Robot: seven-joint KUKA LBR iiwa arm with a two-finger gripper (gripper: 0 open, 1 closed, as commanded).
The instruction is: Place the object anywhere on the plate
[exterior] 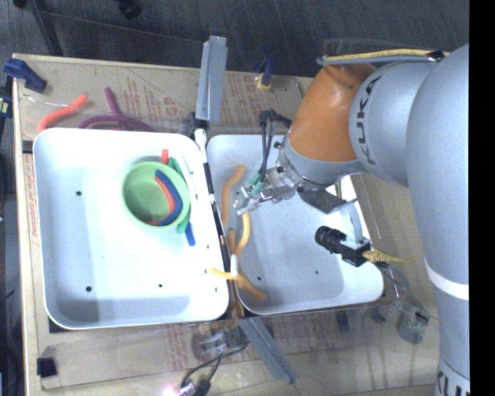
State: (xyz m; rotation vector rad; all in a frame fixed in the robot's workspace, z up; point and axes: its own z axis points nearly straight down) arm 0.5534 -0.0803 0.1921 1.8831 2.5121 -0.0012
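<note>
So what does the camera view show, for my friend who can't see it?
A big grey and orange robot arm reaches from the right, its tool low over the right white bin near some orange strips. The left white bin holds a green plate with red, blue and green pieces on it.

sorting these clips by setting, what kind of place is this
Most likely a robotics lab test bench, not a home or shop. A KUKA arm reaches over two white bins on a plywood bench, with loose cables and clamps around them and an office chair base on carpet behind.
</note>
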